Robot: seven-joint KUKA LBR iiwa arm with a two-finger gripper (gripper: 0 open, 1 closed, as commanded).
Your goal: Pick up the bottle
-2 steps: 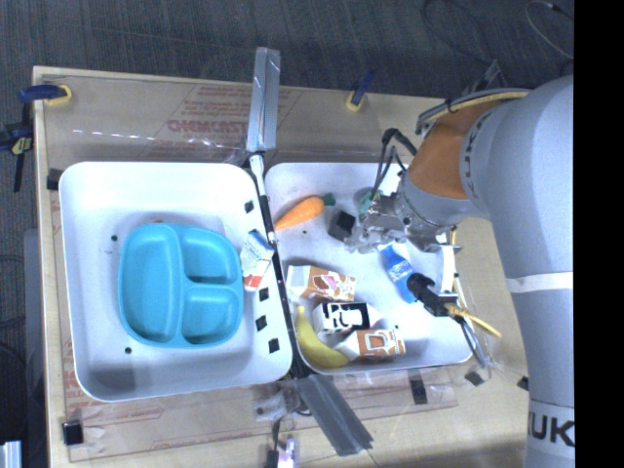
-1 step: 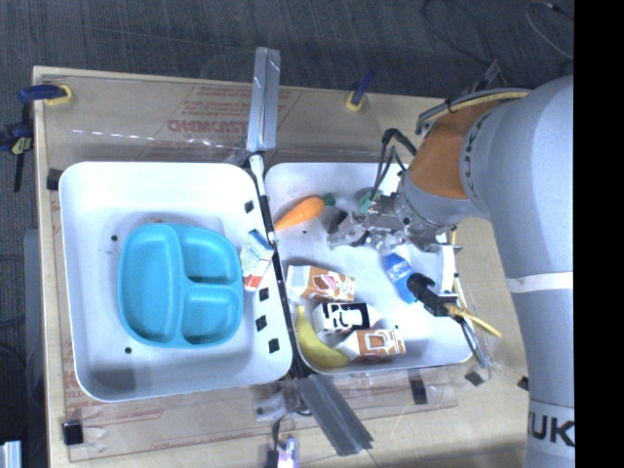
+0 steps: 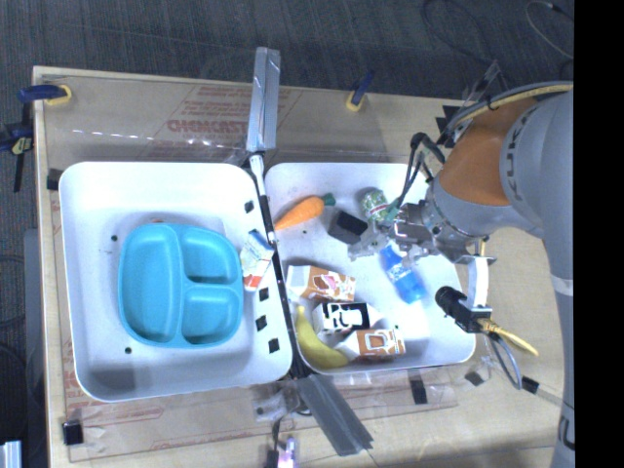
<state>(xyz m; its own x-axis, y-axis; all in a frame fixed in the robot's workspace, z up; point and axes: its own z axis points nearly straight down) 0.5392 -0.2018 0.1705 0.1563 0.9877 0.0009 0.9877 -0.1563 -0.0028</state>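
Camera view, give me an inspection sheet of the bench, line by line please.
Surface: wooden bench bearing a left bin and a right bin.
Job's things: blue bottle lying in the right bin, under the wrist.
Clutter: carrot, banana, snack packs, black block; blue tray in the left bin.
Gripper: gripper over the bottle's top end; grasp unclear.
Cables: black cables at the wrist.
Surroundings: dark carpet, clamps on the bench edge.

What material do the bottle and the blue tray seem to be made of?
The bottle looks like clear, glossy plastic: it is see-through with a blue tint and pale highlights. The divided blue tray in the left bin looks like moulded plastic with a smooth, even finish, though the view cannot settle it.
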